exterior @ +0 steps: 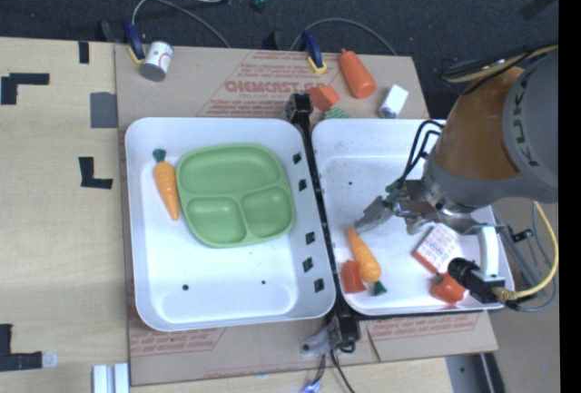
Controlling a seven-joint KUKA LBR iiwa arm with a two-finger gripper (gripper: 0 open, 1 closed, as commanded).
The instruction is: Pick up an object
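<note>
Where rt bin (pixel 363 139) sits: carrot (pixel 364 256).

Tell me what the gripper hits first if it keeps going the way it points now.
The gripper points left and slightly down over the right bin. Straight on, it likely meets bare bin floor first, just above the toy carrot; farther along stands the divider between the bins. Its height is unclear from above.

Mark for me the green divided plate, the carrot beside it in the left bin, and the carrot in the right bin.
green divided plate (pixel 236 194): camera view, on its large upper compartment.
carrot in the left bin (pixel 166 188): camera view, mid orange body.
carrot in the right bin (pixel 364 257): camera view, mid orange body.
</note>
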